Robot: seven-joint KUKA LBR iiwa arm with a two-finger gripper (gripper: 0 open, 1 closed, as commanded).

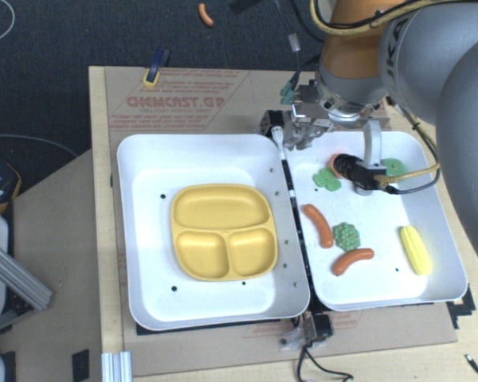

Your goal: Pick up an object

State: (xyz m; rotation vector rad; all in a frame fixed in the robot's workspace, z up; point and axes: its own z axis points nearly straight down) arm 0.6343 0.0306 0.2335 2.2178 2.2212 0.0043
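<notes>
Green piece (327, 179), right bin (382, 285), right of centre.
Gripper (301, 132) just upper-left, claw state cannot be told; best centred over the piece, clear of bin wall.

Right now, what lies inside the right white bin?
In the right bin: two sausages, green pieces, a yellow corn cob. The arm covers its far right corner; what lies there cannot be seen.

Two white bins (143, 181) (382, 285); one yellow plate (221, 231); two sausages (319, 224) (352, 261) inside; three green pieces (328, 179) (346, 235) (393, 166); one corn cob (415, 249).
</notes>
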